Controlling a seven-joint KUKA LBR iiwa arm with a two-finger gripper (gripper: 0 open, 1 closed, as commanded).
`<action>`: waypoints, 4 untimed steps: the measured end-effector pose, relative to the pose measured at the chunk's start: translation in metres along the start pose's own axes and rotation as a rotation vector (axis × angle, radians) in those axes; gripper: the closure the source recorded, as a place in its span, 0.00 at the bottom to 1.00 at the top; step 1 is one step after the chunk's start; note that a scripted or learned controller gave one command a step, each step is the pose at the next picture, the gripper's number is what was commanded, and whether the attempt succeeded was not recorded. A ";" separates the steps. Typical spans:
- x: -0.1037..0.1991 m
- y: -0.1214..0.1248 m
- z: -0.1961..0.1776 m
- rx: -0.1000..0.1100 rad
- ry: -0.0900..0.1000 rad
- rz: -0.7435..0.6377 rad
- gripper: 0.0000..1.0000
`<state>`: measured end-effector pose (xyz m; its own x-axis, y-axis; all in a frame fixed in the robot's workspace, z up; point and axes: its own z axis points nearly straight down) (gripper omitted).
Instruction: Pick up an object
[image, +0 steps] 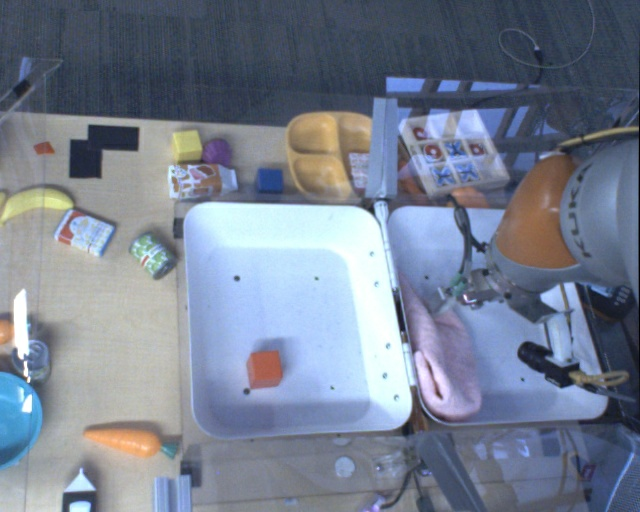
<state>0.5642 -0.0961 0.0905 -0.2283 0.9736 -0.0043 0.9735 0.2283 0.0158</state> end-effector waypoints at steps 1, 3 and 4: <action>0.015 -0.070 -0.002 -0.002 -0.003 -0.028 0.00; -0.005 -0.029 -0.001 0.000 -0.002 -0.056 0.00; -0.017 0.017 0.001 0.003 0.000 0.102 0.00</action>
<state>0.5851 -0.1089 0.0898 -0.1285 0.9917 -0.0030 0.9916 0.1285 0.0129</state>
